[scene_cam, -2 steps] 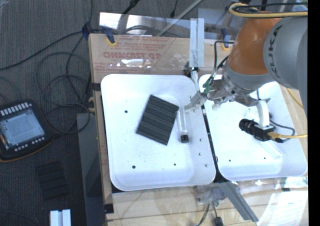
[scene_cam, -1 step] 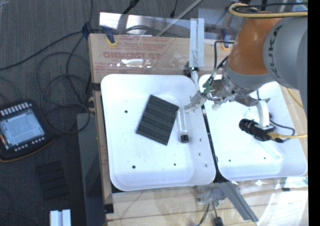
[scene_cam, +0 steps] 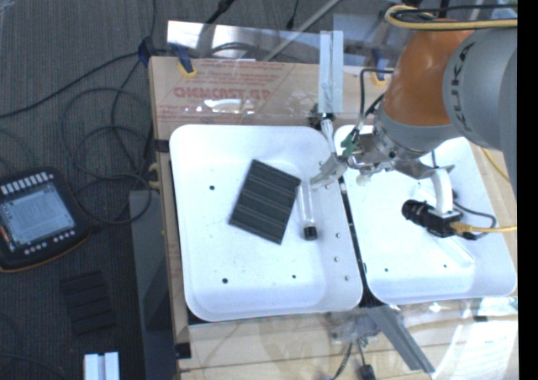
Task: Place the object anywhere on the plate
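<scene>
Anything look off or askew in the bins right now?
Nothing spilled or damaged. The dark ribbed plate lies tilted in the left bin, not square to its walls. The small clear tube with a black end rests just beside the plate, not on it.

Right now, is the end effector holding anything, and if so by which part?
Cannot be told. The end effector hangs over the seam between the two bins, and nothing shows in it. The dark ribbed plate lies apart in the left bin.

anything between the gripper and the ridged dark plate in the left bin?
Yes. In the camera view a small clear tube with a dark cap lies on the bin floor between the gripper and the plate, just right of the plate.
</scene>
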Tool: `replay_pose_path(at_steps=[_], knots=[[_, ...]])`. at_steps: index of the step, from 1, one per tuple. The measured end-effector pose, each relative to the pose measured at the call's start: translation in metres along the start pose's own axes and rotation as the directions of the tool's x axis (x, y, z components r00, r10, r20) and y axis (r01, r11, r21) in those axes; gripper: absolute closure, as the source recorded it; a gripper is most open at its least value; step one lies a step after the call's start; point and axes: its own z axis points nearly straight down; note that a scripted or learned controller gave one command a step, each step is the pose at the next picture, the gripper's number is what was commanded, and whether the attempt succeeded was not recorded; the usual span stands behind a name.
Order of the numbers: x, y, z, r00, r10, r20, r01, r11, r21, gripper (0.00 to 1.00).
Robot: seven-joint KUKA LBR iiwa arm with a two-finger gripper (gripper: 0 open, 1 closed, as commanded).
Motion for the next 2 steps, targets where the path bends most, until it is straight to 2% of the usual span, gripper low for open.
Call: replay_pose_path(at_steps=[2], knots=[[0.0,0.0,0.0,1.0,0.0,0.0,0.0,1.0,0.0,0.0]])
